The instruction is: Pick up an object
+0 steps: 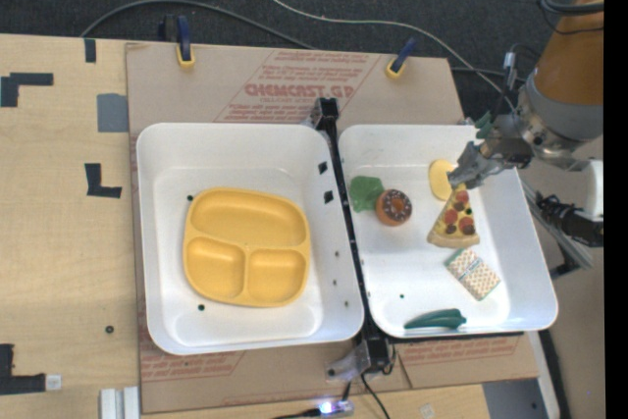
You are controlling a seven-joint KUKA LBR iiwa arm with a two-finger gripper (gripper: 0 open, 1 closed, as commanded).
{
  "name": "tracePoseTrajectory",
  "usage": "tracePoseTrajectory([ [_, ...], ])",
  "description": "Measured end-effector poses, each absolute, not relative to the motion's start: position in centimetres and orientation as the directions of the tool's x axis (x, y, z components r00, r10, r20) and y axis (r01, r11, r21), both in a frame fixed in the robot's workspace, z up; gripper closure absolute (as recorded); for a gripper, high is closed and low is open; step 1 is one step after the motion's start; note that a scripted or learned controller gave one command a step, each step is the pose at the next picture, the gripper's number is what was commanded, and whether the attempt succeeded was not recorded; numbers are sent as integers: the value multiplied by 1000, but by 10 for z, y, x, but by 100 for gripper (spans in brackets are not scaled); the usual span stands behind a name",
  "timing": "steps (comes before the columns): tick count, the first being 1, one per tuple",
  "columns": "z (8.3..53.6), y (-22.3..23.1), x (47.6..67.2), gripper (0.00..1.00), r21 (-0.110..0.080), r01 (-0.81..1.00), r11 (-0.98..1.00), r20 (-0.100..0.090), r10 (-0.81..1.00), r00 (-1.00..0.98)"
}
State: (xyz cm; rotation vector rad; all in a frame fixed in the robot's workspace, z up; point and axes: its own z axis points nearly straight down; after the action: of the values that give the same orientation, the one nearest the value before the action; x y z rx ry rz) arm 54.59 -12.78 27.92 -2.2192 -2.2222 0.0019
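The right bin point(510, 309) holds several toy foods. A pizza slice point(454, 220) lies near its right wall, with a round yellow piece point(440, 176) just above it. A chocolate donut point(394, 207) sits beside a green leafy piece point(366, 192) at the bin's left side. A checkered cracker-like block point(472, 273) and a dark green pepper point(435, 319) lie toward the front. My gripper point(465, 172) hangs over the yellow piece and the pizza's tip, reaching in from the right.
The left bin point(157, 162) carries a yellow three-compartment plate point(246, 244). A black divider clip point(325, 112) sits between the bins at the back. Cables run across the cardboard behind, and two yellow clamps point(184, 53) hold the cardboard down.
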Motion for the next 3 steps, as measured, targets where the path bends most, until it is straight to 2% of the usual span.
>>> tracePoseTrajectory([
  [1, 279, -128, 546, 0, -2, 1000, 1, 0, 1000, -1],
  [3, 167, -115, 553, 0, -8, 1000, 1, 1, 1000, -1],
])
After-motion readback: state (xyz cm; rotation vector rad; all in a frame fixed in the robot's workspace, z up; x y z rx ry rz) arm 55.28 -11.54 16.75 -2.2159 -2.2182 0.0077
